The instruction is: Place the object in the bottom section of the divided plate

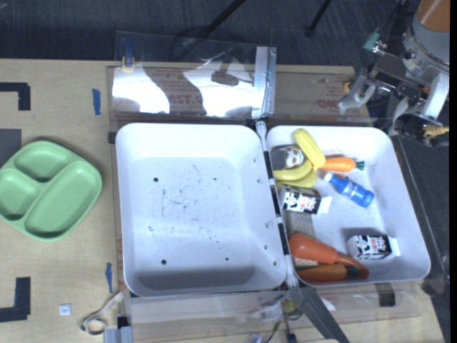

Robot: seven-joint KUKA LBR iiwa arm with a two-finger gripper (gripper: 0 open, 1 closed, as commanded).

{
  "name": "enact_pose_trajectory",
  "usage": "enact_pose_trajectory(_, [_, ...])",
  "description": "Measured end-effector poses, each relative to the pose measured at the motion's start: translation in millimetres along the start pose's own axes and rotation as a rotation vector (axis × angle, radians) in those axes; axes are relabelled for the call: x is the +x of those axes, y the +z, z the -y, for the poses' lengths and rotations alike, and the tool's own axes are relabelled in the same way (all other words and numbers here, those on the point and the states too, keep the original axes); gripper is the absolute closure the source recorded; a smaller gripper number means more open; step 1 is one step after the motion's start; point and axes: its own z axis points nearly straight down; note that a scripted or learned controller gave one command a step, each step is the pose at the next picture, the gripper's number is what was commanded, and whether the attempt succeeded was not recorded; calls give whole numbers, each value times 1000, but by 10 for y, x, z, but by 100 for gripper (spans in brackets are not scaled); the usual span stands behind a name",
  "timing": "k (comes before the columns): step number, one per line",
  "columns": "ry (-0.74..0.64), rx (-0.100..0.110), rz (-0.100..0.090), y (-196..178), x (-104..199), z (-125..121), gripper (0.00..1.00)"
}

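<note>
A green divided plate (pixel 47 189) lies on the bench left of both bins; its large bottom section (pixel 63 200) has nothing in it. The right bin (pixel 408 213) holds the loose objects: a yellow banana-like toy (pixel 303 157), an orange carrot (pixel 338 165), a blue bottle (pixel 352 190), a cow-patterned carton (pixel 303 203), a cow-patterned can (pixel 371 246) and a red-orange vegetable (pixel 323 253). My gripper (pixel 355 91) hangs above the bench behind the right bin's far edge, apart from every object. Nothing shows in its grasp.
The left bin (pixel 143 148) sits between the plate and the right bin. A shiny clear panel (pixel 193 84) stands behind it. A grey mesh piece (pixel 302 224) lies in the right bin. Blue tape marks (pixel 96 101) and black corner marks (pixel 20 95) dot the bench.
</note>
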Motion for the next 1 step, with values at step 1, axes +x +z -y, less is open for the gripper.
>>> enact_pose_trajectory(1, [339, 4, 1, 1903, 473, 448, 0])
